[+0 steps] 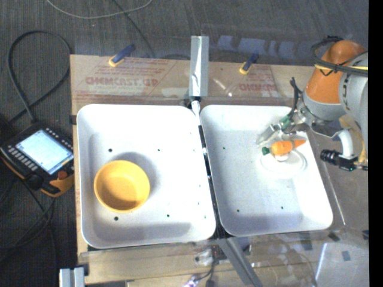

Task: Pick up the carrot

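The carrot [283,146] is a small orange piece with a green end pointing left. It is in the right bin [251,214], in the upper right part, over a pale round patch [286,162] on the bin floor. My gripper [279,135] reaches in from the right and sits directly against the carrot's upper side. Its grey metal parts overlap the carrot's top edge. I cannot make out whether the carrot rests on the floor or hangs just above it.
A yellow bowl [122,185] sits in the left bin [102,119]. The arm's orange band [328,85] and grey wrist stand over the right bin's far right rim. A divider rail [198,70] runs between the bins at the back.
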Controlling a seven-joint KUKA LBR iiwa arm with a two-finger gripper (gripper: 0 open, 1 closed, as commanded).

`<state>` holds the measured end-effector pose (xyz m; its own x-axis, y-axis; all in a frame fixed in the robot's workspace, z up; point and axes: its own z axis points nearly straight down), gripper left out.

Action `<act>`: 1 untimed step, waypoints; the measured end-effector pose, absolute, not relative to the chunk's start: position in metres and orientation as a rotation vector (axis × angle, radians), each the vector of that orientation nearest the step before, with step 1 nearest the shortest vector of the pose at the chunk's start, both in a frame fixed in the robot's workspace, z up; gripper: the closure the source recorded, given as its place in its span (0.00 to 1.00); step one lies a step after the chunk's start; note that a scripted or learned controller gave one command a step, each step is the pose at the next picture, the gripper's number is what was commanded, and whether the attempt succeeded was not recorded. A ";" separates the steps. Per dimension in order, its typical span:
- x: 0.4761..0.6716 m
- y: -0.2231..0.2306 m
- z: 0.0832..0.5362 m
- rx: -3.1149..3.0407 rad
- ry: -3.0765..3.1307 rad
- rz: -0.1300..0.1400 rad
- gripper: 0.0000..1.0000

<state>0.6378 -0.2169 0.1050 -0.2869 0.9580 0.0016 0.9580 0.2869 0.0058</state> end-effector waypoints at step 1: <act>0.600 -0.214 0.092 1.875 2.502 0.011 0.00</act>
<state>0.6004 -0.2136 0.0916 -0.2806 0.9598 -0.0076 0.9597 0.2807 0.0141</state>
